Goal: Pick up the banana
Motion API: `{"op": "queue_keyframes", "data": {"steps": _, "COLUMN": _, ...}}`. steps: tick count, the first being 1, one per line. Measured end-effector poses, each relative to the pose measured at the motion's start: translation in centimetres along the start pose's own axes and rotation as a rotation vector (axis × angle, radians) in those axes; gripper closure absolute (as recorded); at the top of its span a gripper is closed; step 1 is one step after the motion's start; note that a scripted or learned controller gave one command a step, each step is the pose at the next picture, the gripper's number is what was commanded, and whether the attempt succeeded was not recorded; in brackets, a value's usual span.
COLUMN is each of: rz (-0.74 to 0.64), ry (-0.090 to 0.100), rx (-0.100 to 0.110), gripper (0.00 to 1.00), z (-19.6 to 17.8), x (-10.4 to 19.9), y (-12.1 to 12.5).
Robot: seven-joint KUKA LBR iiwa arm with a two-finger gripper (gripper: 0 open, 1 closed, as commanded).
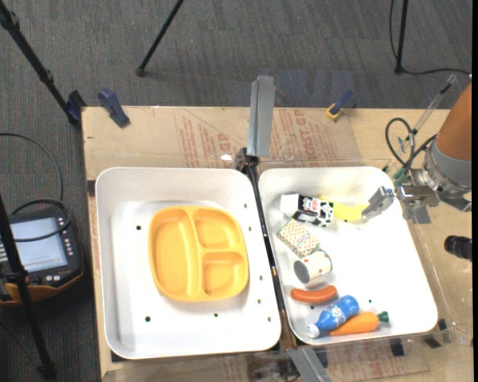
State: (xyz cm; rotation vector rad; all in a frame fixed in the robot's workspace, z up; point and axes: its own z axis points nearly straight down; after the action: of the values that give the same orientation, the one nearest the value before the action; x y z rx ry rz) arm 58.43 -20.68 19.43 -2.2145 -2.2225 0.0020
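Note:
The banana (pixel 348 212) is a short yellow piece lying in the upper middle of the right bin (pixel 398 269). Its left end is tucked behind a black-and-white carton (pixel 312 208). My gripper (pixel 378 203) reaches in from the right and hangs at the banana's right end, touching or just over it. The gripper covers that end of the banana. The arm's grey wrist (pixel 430 185) stands over the bin's right rim.
Below the carton, the right bin holds a checkered box (pixel 296 235), a grey mug (pixel 312 267), a red sausage (pixel 314 295), a blue bottle (pixel 334 315) and a carrot (pixel 357 323). A yellow divided plate (pixel 199 253) lies in the left bin (pixel 119 213).

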Motion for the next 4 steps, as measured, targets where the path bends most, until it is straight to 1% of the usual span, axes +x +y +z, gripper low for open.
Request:
{"op": "queue_keyframes", "data": {"steps": 1, "rz": -0.139, "ry": -0.001, "rx": -0.003, "gripper": 0.00, "z": 6.9, "x": -0.3, "y": 4.1}}
{"op": "queue_keyframes", "data": {"steps": 2, "rz": -0.112, "ry": -0.002, "rx": -0.003, "gripper": 0.00, "z": 9.3, "x": 1.0, "y": 5.4}}
{"op": "queue_keyframes", "data": {"steps": 3, "rz": -0.095, "ry": -0.002, "rx": -0.003, "gripper": 0.00, "z": 10.7, "x": 1.0, "y": 6.2}}
{"op": "queue_keyframes", "data": {"steps": 4, "rz": -0.101, "ry": -0.001, "rx": 0.001, "gripper": 1.00, "z": 9.7, "x": 1.1, "y": 6.2}}
